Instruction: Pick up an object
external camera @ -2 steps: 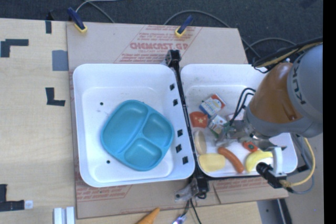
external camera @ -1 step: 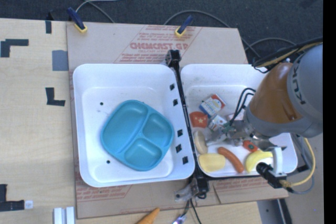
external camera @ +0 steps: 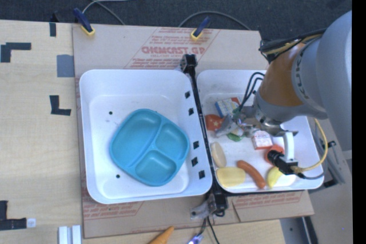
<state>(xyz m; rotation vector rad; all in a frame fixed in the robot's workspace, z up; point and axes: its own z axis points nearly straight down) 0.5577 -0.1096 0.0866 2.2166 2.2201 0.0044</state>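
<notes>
The jaws' state cannot be told: the gripper [external camera: 235,122] is low in the right bin [external camera: 311,180], a blur of grey metal among small items, and nothing can be seen held in it. Just left of the gripper lies a red, rounded piece [external camera: 213,121]; just above it, a small packet [external camera: 226,106] with red and green print too small to read. A green scrap [external camera: 235,136] sits right below. Further down and to the right lies a white card [external camera: 262,139] with red print, also unreadable. Below the gripper, near the bin's front wall, are a pale oval [external camera: 218,154], a yellow block [external camera: 230,176], a smooth orange sausage [external camera: 251,173] and a yellow rounded fruit [external camera: 275,177].

Well to the left, in the left bin [external camera: 97,86], rests a blue plastic tray [external camera: 150,146] with three compartments and rounded corners.

Both bins stand on a cardboard sheet [external camera: 166,51]; above the gripper it bears red print reading roughly "CHEMCAST GP". Two blue-and-yellow clamps [external camera: 83,22] pin its far edge.
</notes>
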